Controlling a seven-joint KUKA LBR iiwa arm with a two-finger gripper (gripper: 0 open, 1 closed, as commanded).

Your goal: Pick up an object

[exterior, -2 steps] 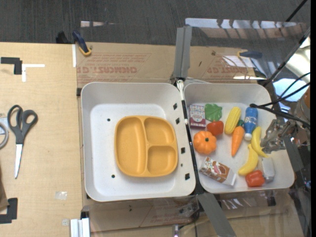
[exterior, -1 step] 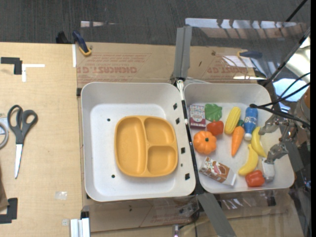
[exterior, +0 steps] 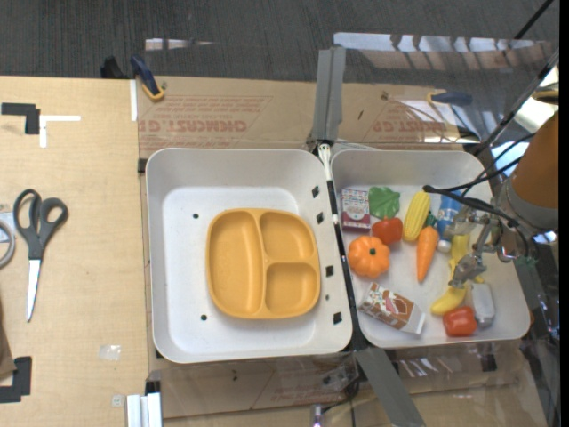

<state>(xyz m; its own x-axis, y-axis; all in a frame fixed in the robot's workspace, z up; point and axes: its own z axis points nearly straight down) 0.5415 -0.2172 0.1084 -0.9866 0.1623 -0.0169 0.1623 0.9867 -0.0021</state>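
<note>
Right bin (exterior: pixel 498 332) under tool (exterior: pixel 464 269), toys crowded for random picks. Left bin (exterior: pixel 169 265) well left, holding yellow tray (exterior: pixel 264 263). Pumpkin (exterior: pixel 368 257) and carrot (exterior: pixel 426 253) left of tool; banana (exterior: pixel 448 302) just below. Tool opening: cannot tell.

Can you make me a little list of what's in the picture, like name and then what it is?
left bin: yellow divided plate
right bin: toy foods
toys: pumpkin, carrot, corn, banana, tomato
hand: low over the right bin's right side, above the banana
on bench: scissors
</note>
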